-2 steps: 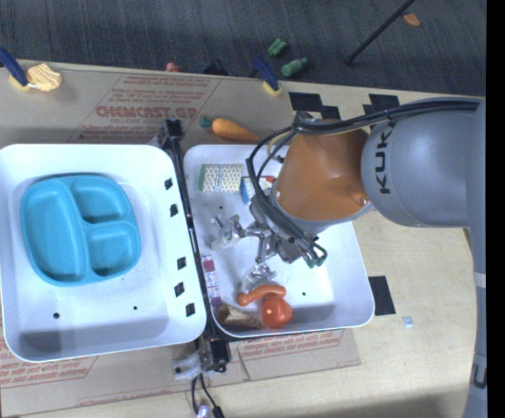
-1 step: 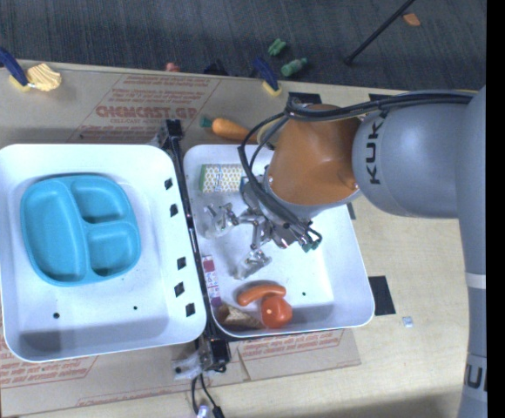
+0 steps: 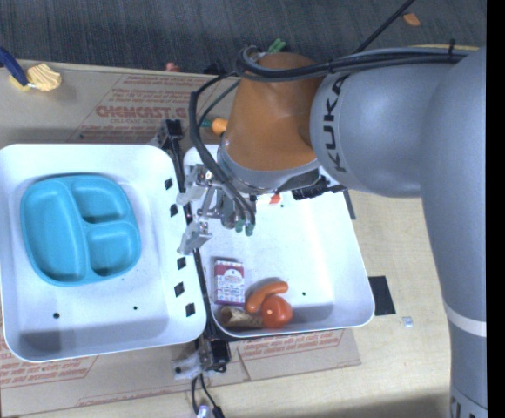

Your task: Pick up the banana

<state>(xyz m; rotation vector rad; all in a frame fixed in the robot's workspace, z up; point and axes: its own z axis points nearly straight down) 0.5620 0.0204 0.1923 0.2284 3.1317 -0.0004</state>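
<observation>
Camera view: a blue divided tray (image 3: 78,227) is seen in the left bin (image 3: 9,259). Whether the gripper (image 3: 226,209) grips anything cannot be told. No banana can be identified; the carton (image 3: 229,282), sausage (image 3: 265,292) or tomato (image 3: 276,311) could be grabbed mistakenly.

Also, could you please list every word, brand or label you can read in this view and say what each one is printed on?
"KUKA": dark letters running vertically on the grey arm, beside its orange band.
"CHEMCAST": red print on the cardboard sheet above the left bin; the smaller red lines around it are too blurred to read.
Small red-and-white packet in the right bin: its label is too small to read.
</observation>
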